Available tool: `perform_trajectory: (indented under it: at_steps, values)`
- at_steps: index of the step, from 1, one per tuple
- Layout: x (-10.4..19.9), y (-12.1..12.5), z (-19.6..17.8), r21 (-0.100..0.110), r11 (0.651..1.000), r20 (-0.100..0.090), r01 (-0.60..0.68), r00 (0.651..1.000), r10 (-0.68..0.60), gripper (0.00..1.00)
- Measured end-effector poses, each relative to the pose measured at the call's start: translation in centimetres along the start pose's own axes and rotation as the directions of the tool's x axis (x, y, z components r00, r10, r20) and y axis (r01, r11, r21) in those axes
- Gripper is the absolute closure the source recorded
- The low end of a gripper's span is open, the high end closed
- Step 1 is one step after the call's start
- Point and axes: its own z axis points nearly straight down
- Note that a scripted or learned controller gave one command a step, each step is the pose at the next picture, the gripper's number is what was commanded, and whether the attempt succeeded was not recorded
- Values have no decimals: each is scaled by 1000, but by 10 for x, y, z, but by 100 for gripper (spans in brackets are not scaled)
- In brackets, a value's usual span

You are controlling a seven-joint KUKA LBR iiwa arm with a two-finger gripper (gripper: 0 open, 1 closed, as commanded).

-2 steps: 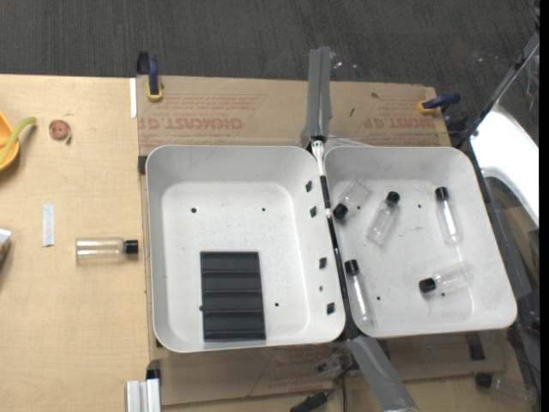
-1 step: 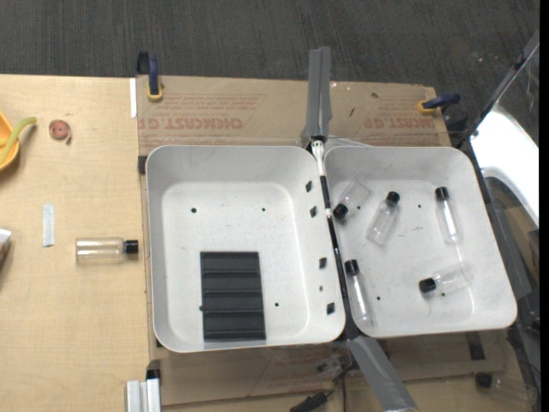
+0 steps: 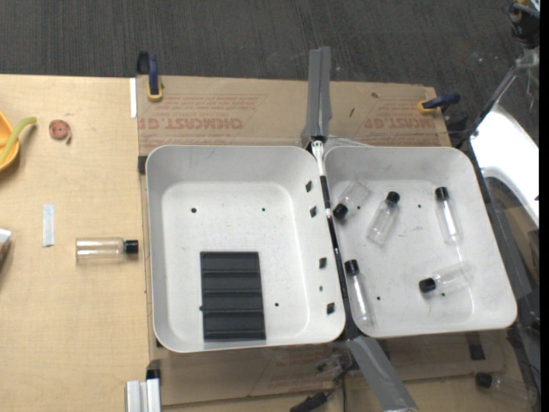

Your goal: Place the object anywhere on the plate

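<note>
Black plate [image 3: 232, 295] in left bin [image 3: 171, 178]; five clear vials [image 3: 383, 215] in right bin [image 3: 480, 187].
Plate at its bin's 6 o'clock; vials scattered, apart from each other.

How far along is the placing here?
Nothing looks done: the dark plate in the left bin bears nothing. Nothing is in hand. Five vials lie in the right bin, so picking one and placing it remains.
</note>
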Motion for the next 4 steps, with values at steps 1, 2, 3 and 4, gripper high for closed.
perform_trajectory:
  at_steps: [1, 2, 3, 4]
  values:
    - [-65, 23, -1, 1, 1000, 1, -18, 1000, 18, 0]
    - [12, -32, 3, 0, 1000, -1, -18, 1000, 18, 0]
    - [-94, 1, 0, 0, 1000, 2, -7, 1000, 7, 0]
    - [-24, -33, 0, 0, 1000, 0, -17, 1000, 17, 0]
